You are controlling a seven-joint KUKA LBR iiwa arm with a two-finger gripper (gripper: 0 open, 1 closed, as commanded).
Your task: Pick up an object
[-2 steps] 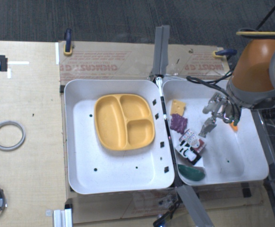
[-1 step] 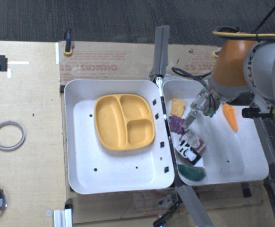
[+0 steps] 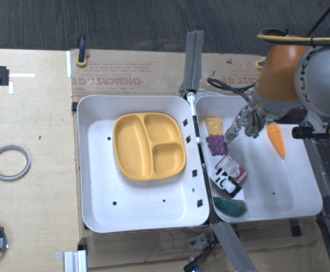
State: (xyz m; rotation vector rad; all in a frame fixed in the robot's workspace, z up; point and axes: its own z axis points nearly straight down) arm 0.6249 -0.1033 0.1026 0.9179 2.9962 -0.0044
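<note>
1. Reaching in from the right, the grey arm (image 3: 318,84) with its orange band is hanging over the right bin (image 3: 301,203).
2. Its pincer (image 3: 237,130) is pointing down and to the left, near the top of that bin, and I cannot tell if it is wide or narrow.
3. A yellow block (image 3: 214,126) is lying just left of the pincer, and a purple bumpy toy (image 3: 216,145) is sitting just below the block.
4. An orange carrot (image 3: 276,140) is lying to the right of the pincer, apart from it.
5. A black and white packet (image 3: 228,175) is resting lower down, with a dark green thing (image 3: 231,207) under it at the bin's corner.
6. A yellow tray (image 3: 149,145) with three parts is sitting in the left bin (image 3: 97,197).
7. A grey ring (image 3: 8,162) is lying on the desk (image 3: 29,112) far to the left.
</note>
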